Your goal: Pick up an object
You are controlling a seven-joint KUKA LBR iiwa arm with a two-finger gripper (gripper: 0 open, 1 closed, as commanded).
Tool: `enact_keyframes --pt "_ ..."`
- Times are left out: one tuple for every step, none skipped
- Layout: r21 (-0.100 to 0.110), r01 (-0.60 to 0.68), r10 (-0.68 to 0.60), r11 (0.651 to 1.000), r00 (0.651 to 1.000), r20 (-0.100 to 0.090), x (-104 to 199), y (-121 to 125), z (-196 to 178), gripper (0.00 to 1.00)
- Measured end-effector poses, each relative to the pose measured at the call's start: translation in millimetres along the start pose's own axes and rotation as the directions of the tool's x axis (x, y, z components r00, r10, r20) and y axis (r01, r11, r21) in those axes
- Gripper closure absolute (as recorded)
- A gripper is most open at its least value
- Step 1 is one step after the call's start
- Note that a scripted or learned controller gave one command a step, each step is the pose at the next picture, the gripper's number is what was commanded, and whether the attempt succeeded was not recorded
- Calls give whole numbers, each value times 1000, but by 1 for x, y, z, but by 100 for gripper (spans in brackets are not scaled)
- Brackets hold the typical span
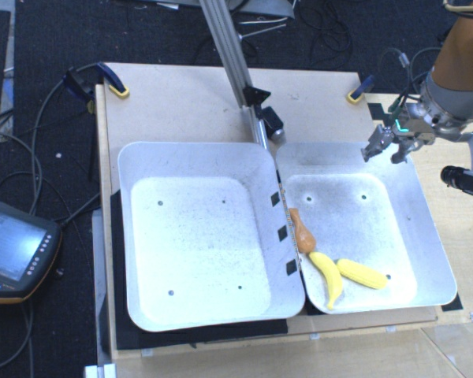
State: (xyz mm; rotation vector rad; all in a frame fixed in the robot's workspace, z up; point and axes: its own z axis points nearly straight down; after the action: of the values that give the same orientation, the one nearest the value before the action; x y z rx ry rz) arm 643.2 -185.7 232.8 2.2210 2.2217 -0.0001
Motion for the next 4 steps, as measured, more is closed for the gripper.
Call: enact_keyframes --pt "0 0 0 1000 1000 0 0 0 0 0" --pt "5 0 0 1000 1000 -1 -3 -3 63 0" --pt "4 0 0 1000 1000 -1 -7 -5 107 0" --pt "3 0 0 1000 1000 -1 -7 -6 139 0"
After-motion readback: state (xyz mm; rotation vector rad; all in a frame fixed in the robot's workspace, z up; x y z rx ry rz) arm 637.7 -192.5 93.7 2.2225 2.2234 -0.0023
